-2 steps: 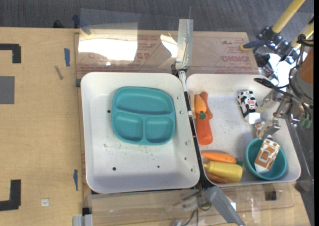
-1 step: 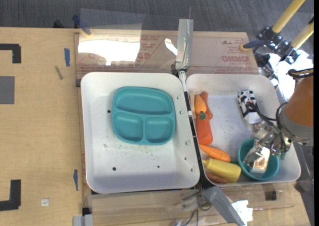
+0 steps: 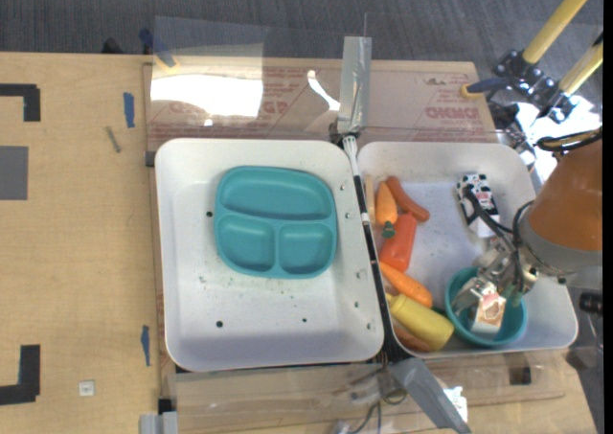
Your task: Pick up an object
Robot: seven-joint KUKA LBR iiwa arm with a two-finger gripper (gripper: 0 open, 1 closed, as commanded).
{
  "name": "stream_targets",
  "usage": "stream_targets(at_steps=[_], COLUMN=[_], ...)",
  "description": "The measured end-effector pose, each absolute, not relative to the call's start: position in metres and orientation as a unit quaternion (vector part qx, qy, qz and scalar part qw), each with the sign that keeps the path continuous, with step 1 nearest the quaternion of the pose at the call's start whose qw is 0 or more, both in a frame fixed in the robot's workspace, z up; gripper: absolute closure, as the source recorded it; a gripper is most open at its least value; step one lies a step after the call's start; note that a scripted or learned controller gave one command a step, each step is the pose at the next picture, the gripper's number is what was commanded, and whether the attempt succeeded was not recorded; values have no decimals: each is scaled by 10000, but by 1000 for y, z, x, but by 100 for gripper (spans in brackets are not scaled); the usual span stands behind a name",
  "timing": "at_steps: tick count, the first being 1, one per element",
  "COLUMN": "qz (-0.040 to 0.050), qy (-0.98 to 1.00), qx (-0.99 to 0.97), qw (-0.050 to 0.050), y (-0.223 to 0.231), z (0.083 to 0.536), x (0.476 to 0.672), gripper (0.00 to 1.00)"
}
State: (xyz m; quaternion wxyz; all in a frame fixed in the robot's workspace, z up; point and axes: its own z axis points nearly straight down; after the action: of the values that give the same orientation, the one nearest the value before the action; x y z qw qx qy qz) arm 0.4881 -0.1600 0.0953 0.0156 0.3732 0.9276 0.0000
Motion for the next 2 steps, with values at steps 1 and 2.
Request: stream_targets(at_steps=[1,2], qz=[4,8], qy=[9280,9282], qx=[3713,3712], qw=[301,270], y=[-161,-159], z=[110,107], x=[496,495], gripper=[100,0])
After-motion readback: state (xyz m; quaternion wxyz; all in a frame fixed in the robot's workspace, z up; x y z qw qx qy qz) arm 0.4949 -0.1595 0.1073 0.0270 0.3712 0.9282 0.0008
